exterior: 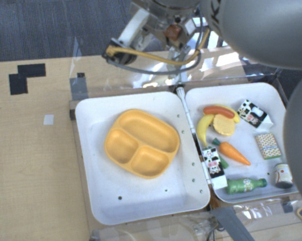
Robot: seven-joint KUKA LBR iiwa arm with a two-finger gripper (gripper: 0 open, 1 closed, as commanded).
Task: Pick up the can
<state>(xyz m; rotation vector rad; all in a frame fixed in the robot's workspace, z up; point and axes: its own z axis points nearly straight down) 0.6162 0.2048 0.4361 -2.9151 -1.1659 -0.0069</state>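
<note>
Small can (282, 175), pale body with a dark end, lying in the right bin (276, 92) near its front right corner. Partly hidden by the grey arm. Just right of the green bottle (246, 185), below the tan packet (267, 145).

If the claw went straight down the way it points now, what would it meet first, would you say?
Probably the bench edge just behind the two bins, near the divider, not the can; depth is unclear.
</note>
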